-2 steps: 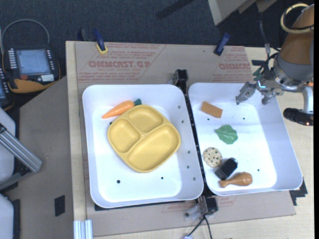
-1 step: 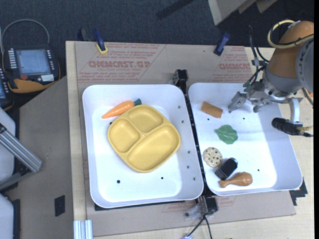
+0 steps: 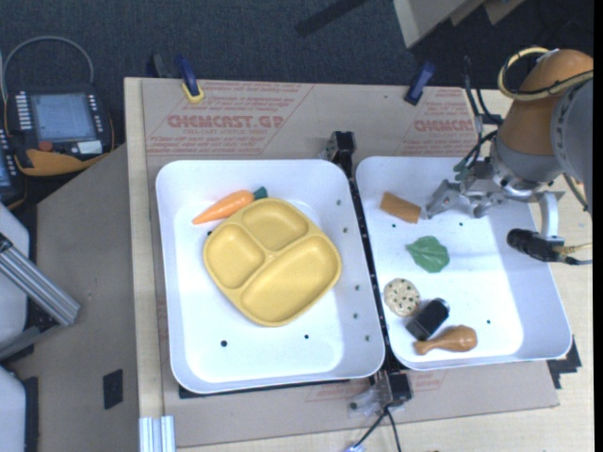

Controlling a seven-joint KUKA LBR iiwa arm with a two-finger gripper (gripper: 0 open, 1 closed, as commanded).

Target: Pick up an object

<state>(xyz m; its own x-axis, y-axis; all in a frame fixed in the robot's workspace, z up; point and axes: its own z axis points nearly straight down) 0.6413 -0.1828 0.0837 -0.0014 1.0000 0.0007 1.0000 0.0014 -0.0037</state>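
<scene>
White plastic is making up both shallow bins, which are sitting side by side on the bench [image 3: 141, 252]. The left bin [image 3: 188, 347] is holding a yellow divided plate [image 3: 272, 261] near its middle, and an orange toy carrot [image 3: 223, 206] is lying at the plate's upper left edge, touching or nearly touching it.

The right bin [image 3: 528, 309] is carrying several small things. A tan block [image 3: 400, 207] is lying near the bin's upper left corner. A green leaf-shaped piece [image 3: 429, 253] is resting below it, toward the middle. Lower down, a round speckled cookie [image 3: 401, 296] is sitting near the left wall, with a black object [image 3: 428, 318] just beside it to the lower right and a brown drumstick [image 3: 448, 341] lying just below that.

The grey arm [image 3: 542, 121] is reaching in from the right, and its end effector [image 3: 463, 197] is hanging over the upper part of the right bin, just to the right of the tan block. Its fingers are standing spread apart with nothing between them.
</scene>
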